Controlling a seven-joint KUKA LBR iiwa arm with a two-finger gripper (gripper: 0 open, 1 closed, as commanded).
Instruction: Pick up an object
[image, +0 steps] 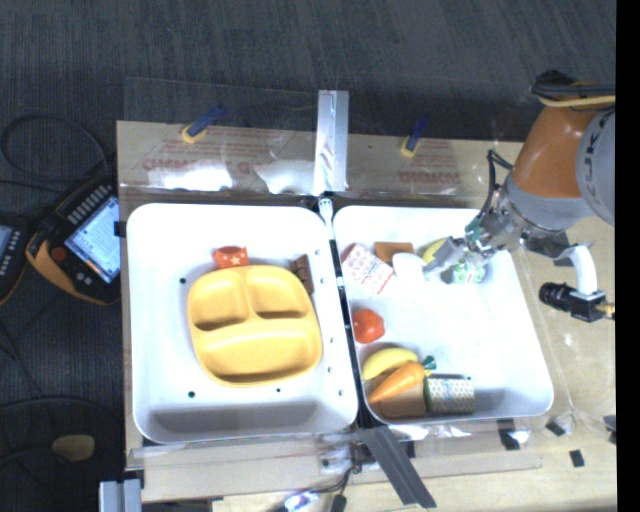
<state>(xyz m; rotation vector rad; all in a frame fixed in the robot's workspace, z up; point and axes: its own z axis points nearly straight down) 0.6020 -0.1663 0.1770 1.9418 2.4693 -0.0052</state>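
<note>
Yellow small piece (436, 249), lying toward the far side of the right bin (490, 335), just left of the hand (463, 262); touching or apart, cannot tell. Just beside it, on the left, a white lump (408, 265), then a brown block (393, 250) and a red-and-white carton (366, 268) close to the wall between the bins. Hand lowered into the same far part of the bin, at the end of the grey arm with its orange band (558, 150) reaching in from the right; spread or pressed together, cannot tell, the tip too blurred and small to read. Nearer in the same bin, by the middle wall, a red tomato (368, 324); in the near corner, a banana (388, 360), a carrot (398, 381) lying against it, and a metallic cylinder (451, 394) just right of the carrot. In the left bin (145, 300), a yellow divided plate (255, 325) across the middle, a small red item (230, 256) at its far edge and a dark brown one (302, 270) at its far right corner. Both bins side by side on the table (585, 350).
</note>
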